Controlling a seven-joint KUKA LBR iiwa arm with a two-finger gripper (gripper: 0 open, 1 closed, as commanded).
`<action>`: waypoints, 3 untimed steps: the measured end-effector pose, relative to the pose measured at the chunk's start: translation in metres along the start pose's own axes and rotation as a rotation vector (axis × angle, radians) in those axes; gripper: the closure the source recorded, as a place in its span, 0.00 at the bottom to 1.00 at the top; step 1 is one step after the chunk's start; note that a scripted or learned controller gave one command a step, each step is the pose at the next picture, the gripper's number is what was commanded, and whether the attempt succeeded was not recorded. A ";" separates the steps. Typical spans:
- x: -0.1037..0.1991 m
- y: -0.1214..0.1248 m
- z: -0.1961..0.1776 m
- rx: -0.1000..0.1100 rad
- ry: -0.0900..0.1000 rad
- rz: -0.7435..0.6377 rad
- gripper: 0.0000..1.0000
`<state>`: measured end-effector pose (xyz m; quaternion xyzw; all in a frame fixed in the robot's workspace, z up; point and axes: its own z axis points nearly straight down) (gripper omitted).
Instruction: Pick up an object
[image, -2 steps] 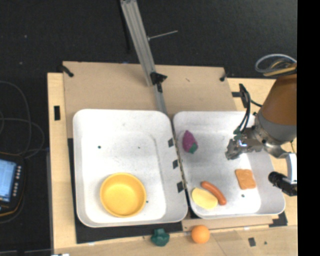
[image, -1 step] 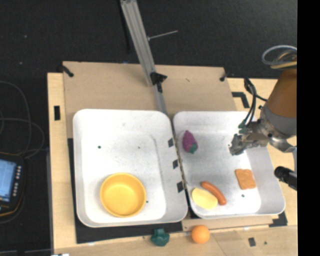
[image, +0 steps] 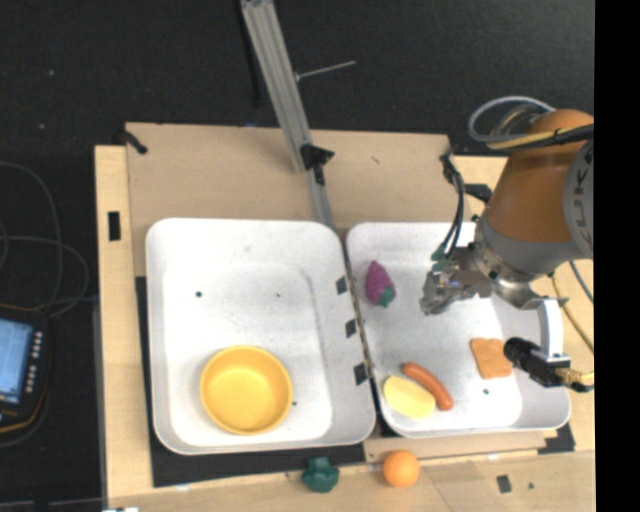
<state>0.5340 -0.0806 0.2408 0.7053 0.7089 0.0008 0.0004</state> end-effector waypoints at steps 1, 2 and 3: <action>0.051 0.001 -0.010 -0.002 0.001 -0.003 1.00; 0.101 0.003 0.002 0.003 0.000 -0.001 1.00; 0.152 -0.002 -0.005 0.000 0.002 -0.003 1.00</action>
